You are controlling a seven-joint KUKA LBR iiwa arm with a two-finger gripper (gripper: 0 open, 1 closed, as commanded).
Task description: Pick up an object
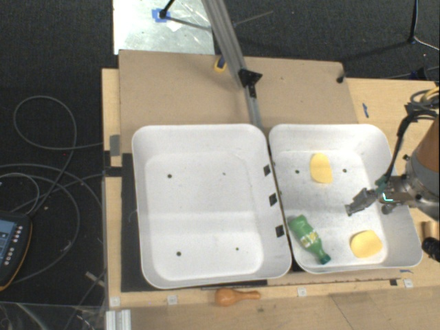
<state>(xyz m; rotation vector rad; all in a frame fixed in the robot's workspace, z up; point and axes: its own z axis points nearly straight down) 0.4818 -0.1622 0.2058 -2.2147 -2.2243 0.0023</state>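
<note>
The right bin (371,135) holds three objects. A pale yellow piece (320,168) lies near its back middle. A green bottle (309,238) lies on its side at the front left, close to the divide between the bins. A round yellow object (366,243) sits at the front right. My gripper (371,205) hangs over the right side of this bin, just above and behind the round yellow object, open with nothing between its fingers. The grey arm and its cables enter from the right edge.
The left bin (148,143) stands beside the right one, joined by dark clips along the shared edge. A tan wooden piece (237,295) lies on the bench in front of the bins. A slanted metal pole (230,40) crosses the back.
</note>
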